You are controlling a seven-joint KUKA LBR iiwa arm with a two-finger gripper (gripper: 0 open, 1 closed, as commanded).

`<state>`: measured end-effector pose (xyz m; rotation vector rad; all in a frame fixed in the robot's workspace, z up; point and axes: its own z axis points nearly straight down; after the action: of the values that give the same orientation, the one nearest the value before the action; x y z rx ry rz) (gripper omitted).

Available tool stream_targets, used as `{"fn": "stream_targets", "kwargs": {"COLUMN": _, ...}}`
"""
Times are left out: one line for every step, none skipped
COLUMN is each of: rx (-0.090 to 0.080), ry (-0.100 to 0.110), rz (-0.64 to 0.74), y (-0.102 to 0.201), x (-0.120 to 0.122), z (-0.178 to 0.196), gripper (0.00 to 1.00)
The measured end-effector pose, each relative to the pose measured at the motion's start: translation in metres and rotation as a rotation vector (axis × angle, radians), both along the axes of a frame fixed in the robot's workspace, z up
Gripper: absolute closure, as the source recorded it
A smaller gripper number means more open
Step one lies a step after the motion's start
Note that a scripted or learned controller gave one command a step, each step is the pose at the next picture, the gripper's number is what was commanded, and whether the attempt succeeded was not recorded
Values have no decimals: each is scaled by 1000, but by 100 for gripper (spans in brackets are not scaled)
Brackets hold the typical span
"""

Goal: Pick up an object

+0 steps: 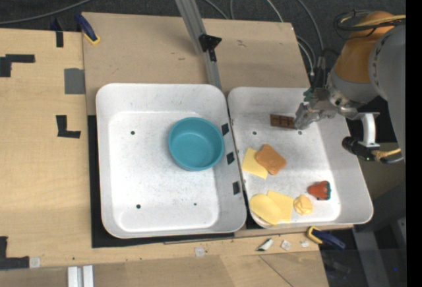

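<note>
So the grey arm with the orange band came in from the right side of the frame, and its two-finger gripper (304,115) sat low over the upper part of the right shallow white plastic bin (349,180), tips right beside the small flat dark-brown rectangular block (281,121), looking like they touched its right end. My guess is that block was the thing it was going for, since it lay alone near the top of that bin with bare floor around it, an easier target than the clutter lower down. Honestly couldn't tell how far apart the fingers were at this angle, too small and dark, and nothing showed the block actually between them, so I wouldn't call it a grab. The rest of that bin was a loose pile toward the lower middle of the frame: an orange foam-looking wedge (271,159) lying partly over a pale yellow flat piece (252,165), a bigger yellow flat shape (270,207) near the bottom rim with a small cream lump (303,204) just beside it, and a small red chunky toy (319,191) to the right. The left white bin (119,147) held a round teal plastic bowl (195,142), upright, well apart from the action. Both bins sat side by side on the wooden tabletop (39,147).
</note>
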<state>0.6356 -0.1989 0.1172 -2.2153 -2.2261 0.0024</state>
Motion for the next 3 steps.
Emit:
{"fn": "stream_targets", "kwargs": {"rx": -2, "ry": -7, "rz": -4, "y": -6, "x": -2, "z": 62, "gripper": 100}}
{"fn": "stream_targets", "kwargs": {"rx": 0, "ry": -4, "rz": -4, "y": -5, "x": -1, "z": 91, "gripper": 100}}
{"fn": "stream_targets", "kwargs": {"rx": 1, "ry": 0, "rz": 1, "y": 44, "x": -3, "z": 84, "gripper": 100}}
